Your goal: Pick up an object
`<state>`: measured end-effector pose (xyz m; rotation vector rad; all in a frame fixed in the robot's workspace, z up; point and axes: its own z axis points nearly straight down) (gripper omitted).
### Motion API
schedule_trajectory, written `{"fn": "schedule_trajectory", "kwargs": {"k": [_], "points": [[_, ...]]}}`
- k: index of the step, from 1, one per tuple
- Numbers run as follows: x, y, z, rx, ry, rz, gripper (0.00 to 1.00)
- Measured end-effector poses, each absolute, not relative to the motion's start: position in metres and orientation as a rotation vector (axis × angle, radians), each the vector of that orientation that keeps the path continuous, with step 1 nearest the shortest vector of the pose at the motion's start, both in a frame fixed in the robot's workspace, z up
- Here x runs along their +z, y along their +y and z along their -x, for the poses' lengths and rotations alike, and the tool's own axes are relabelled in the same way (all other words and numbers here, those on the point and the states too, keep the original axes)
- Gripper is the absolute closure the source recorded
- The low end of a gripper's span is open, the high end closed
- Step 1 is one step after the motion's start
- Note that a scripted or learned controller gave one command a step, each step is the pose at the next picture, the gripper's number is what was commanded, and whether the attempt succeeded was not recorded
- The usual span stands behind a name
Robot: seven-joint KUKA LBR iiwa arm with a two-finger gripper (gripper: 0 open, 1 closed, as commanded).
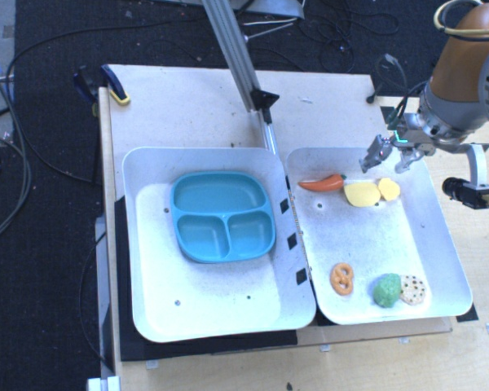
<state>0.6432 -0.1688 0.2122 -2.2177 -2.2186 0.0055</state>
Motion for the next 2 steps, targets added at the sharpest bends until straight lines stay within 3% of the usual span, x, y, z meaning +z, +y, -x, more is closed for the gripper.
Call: {"fn": "schedule_trajectory", "kwargs": {"k": [1,2], "points": [[0.216,-0.169,-0.645,0.0,-2.223,2.22,0.0],[0.166,-0.159,-0.643,0.002,-2.224,2.219,0.0]]}}
